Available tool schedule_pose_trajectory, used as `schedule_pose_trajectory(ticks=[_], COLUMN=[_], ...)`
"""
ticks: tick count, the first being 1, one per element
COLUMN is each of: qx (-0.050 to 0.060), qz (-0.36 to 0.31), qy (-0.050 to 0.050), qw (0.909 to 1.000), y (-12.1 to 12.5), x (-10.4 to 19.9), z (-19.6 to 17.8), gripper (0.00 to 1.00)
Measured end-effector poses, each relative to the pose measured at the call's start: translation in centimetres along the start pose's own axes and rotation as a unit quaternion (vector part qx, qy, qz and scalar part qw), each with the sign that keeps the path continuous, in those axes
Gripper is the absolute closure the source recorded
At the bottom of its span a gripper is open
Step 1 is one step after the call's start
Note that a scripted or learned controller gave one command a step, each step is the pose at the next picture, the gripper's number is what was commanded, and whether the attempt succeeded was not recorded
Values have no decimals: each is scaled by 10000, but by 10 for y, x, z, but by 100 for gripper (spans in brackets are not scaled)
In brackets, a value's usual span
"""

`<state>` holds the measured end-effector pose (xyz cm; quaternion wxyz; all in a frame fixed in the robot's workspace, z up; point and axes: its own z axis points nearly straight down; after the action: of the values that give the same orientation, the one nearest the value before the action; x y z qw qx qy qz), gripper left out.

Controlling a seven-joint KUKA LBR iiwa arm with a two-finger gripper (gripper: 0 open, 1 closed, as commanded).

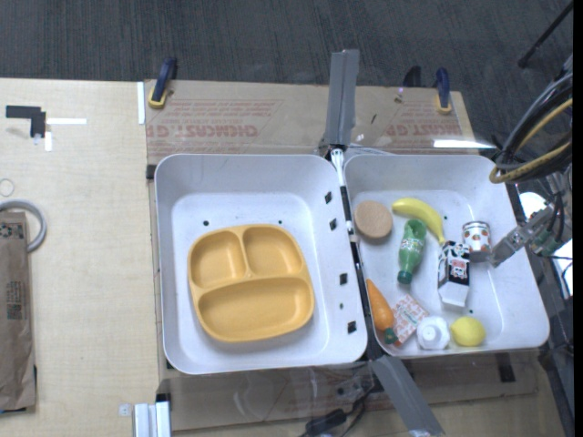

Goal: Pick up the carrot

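The carrot [379, 304] is orange and lies along the left wall of the right bin [510, 335], near its front, with its tip pointing toward the back. A red and white packet [410, 315] touches its right side. At the right bin's right rim a grey part of my gripper [506, 247] reaches in beside a small can [475, 238]. It is far to the right of the carrot, with several items in between.
The right bin also holds a round brown bun [373, 219], a banana [421, 215], a green bottle [410, 251], a small carton [454, 277], a lemon [468, 331] and a white cap-like item [433, 334]. A yellow divided plate [250, 280] lies in the left bin [173, 244].
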<state>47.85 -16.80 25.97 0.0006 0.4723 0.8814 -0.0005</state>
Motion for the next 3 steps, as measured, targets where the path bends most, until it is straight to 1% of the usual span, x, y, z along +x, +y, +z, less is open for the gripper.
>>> schedule_pose_trajectory(ticks=[1, 2, 3], qx=[1, -3, -3], qz=[3, -1055, -282], qy=[2, 3, -4], qw=[10000, 9944, 9996], y=[0, -18, -27], x=[0, -25, -40], z=[0, 165, 84], gripper=[0, 0, 0])
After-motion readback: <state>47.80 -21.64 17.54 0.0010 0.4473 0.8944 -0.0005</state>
